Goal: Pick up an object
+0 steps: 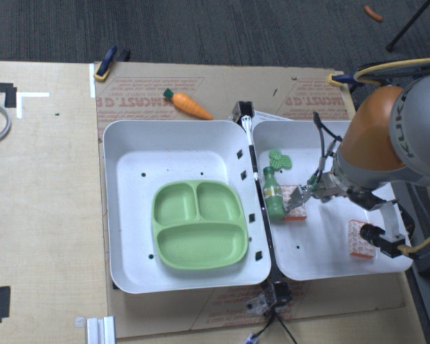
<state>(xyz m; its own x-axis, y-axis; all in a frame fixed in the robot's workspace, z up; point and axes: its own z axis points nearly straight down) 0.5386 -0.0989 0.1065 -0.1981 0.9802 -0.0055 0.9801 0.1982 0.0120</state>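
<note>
In the right bin (322, 260), my gripper (298, 200) hangs low over a small red and white box (295, 214), right beside a green bottle (274, 194) that lies along the bin's left wall. A green leafy toy (279, 160) rests just beyond the bottle. A second red and white box (360, 239) lies near the bin's right side, under the arm. The arm's orange band (373, 131) covers part of the bin's far right.
The left bin (129, 163) holds a green divided plate (199, 224). A toy carrot (188, 104) lies on the cardboard behind the bins. A blue clip (105, 62) sits at the cardboard's far left corner. Cables run by the arm on the right.
</note>
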